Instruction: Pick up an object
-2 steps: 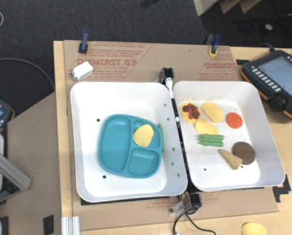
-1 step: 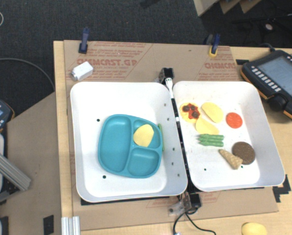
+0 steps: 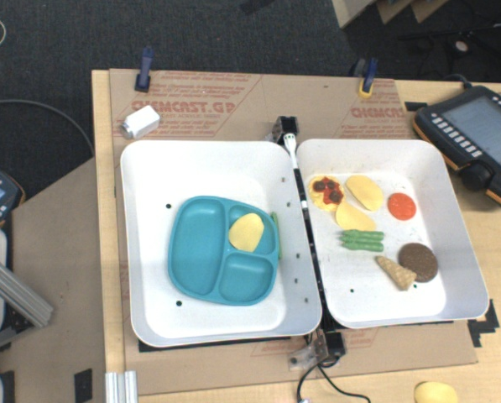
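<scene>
The right bin (image 3: pixel 451 296) holds several toy foods. A small pizza slice with red dots (image 3: pixel 326 191) lies at its upper left, with a yellow oval slice (image 3: pixel 365 191) beside it and another yellow piece (image 3: pixel 354 217) below. A red round slice (image 3: pixel 402 206) sits to the right. Green beans (image 3: pixel 362 240) lie in the middle, a tan wedge (image 3: pixel 394 271) and a brown round cookie (image 3: pixel 419 260) below them. In the left bin (image 3: pixel 149 309) a teal divided tray (image 3: pixel 221 250) carries a yellow chip (image 3: pixel 247 232) in its upper right compartment.
A black tablet-like pendant (image 3: pixel 472 137) rests at the right edge of the bench. A small white block (image 3: pixel 140 122) lies behind the left bin. Blue clamps (image 3: pixel 143 68) (image 3: pixel 367 75) grip the cardboard's far edge. A yellow object (image 3: pixel 435 391) sits at the bottom right.
</scene>
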